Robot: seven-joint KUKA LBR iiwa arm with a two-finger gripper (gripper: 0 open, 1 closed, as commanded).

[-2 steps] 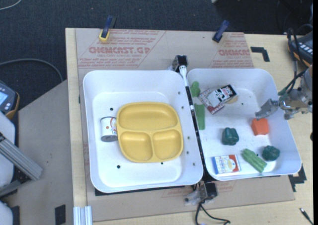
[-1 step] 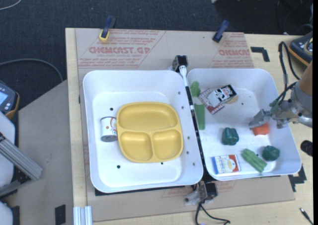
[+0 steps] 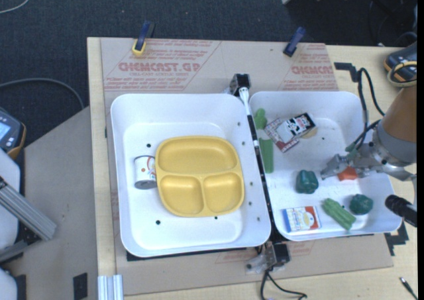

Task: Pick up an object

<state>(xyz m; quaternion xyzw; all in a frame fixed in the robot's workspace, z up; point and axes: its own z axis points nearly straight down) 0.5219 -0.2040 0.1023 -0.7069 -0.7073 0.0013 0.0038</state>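
Orange, small, right under my fingertips: the orange piece lies in the right bin, and my gripper is down over it, reaching in from the right. Whether I'm open or clamped, I cannot tell from this angle. Nearer the front sit the green block and dark green lump; leftward the teal lump; farther back the carton.

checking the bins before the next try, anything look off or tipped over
Nothing spilled or broken. The small can in the left bin lies on its side against the yellow divided plate. In the right bin, the white carton lies flat and askew.
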